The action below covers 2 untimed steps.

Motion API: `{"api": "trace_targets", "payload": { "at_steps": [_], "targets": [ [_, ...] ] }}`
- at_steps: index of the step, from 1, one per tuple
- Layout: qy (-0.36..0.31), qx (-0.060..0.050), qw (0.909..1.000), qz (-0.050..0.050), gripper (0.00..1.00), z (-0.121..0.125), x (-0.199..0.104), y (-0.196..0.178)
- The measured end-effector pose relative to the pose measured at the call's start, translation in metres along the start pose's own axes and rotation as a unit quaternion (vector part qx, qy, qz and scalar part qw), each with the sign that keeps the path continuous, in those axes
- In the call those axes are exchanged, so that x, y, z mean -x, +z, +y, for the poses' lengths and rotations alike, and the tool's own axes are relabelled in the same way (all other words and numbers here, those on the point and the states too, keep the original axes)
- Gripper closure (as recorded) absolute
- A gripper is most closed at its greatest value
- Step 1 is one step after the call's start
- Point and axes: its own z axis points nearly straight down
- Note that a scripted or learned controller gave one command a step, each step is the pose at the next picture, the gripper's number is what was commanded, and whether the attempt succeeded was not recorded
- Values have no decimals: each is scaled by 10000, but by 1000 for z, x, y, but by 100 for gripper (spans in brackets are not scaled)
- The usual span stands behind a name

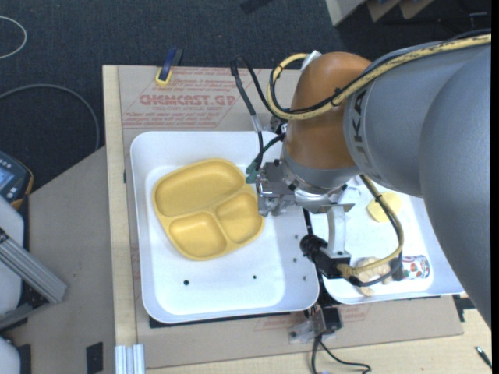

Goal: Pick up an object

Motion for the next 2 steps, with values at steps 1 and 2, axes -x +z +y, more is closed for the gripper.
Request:
{"api": "trace_targets", "payload": {
  "at_steps": [1, 2],
  "targets": [
    [-45, 96, 9999, 39, 100, -41, 14, -146],
    [-36, 101, 9999, 31, 100, -40, 38, -247]
  ]
}}
